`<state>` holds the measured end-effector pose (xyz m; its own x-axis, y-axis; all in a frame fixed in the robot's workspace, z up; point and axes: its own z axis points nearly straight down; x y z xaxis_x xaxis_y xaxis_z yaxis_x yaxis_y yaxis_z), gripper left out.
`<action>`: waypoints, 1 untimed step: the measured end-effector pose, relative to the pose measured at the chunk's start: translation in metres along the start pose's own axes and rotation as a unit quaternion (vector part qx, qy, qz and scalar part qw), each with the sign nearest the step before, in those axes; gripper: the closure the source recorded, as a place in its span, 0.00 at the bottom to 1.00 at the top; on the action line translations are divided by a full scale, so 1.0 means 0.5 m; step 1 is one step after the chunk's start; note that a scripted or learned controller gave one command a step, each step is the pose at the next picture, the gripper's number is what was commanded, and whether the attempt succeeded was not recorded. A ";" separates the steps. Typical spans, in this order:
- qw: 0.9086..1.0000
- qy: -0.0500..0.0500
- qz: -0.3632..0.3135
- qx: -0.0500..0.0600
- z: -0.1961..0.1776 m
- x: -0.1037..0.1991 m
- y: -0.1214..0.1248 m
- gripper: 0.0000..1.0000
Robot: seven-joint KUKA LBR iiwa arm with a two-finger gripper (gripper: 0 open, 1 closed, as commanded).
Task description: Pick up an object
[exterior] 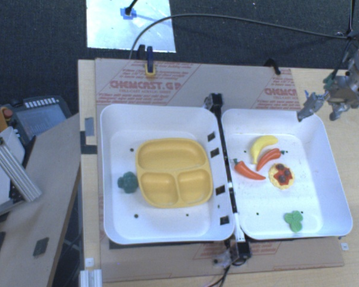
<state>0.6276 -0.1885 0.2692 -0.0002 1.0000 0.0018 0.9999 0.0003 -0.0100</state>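
Sitting well below-left of tool (321, 107): banana (262, 143)

Right bin: banana (262, 143), two chilies (268, 157), pizza slice (282, 176), green broccoli (294, 220).

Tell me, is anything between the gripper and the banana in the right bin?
Nothing visible is. The gripper hangs above the right bin's far right corner, and the banana lies uncovered, with bare bin floor between. Two red peppers lie just beyond the banana.
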 end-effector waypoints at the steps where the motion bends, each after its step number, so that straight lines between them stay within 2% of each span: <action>1: 1.000 -0.001 -0.002 -0.006 -0.016 0.002 0.004 0.00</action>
<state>0.6296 -0.1876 0.2770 -0.0033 1.0000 -0.0006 1.0000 0.0033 0.0019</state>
